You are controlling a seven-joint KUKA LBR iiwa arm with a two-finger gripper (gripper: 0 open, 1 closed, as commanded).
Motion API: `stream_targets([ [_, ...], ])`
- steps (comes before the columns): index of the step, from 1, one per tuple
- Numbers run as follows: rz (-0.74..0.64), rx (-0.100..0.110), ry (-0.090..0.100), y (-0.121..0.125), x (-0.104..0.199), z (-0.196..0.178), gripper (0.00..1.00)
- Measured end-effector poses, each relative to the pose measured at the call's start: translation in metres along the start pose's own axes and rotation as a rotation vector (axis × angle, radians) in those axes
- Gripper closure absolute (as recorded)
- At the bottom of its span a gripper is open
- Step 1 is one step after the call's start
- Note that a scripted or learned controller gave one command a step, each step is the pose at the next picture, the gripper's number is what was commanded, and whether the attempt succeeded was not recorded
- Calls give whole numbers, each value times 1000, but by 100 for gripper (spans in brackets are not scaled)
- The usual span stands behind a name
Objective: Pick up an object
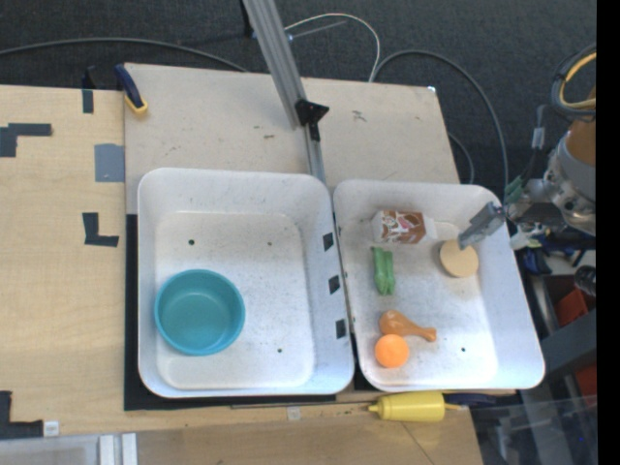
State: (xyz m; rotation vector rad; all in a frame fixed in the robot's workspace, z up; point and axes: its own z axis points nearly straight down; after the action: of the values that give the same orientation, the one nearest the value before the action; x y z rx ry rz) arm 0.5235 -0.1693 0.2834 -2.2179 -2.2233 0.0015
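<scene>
The right bin (504,356) holds a brown and white packet (399,227), a green pod-shaped toy (385,270), a tan round disc (459,260), a brown drumstick (408,327) and an orange ball (391,352). My gripper (478,229) reaches in over the bin's upper right corner. Its tip sits just above and to the right of the tan disc, close to it. Whether it touches the disc I cannot tell. Nothing is visibly held.
A teal bowl (200,310) sits in the left bin (155,211). A yellow bottle (412,407) lies on the bench just in front of the right bin. A grey pole (276,42) slants over the back, and cables run behind the bins.
</scene>
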Motion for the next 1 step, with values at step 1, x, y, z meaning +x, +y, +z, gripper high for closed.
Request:
stream_targets([
  [1, 0, 0, 0, 0, 0, 0, 0],
])
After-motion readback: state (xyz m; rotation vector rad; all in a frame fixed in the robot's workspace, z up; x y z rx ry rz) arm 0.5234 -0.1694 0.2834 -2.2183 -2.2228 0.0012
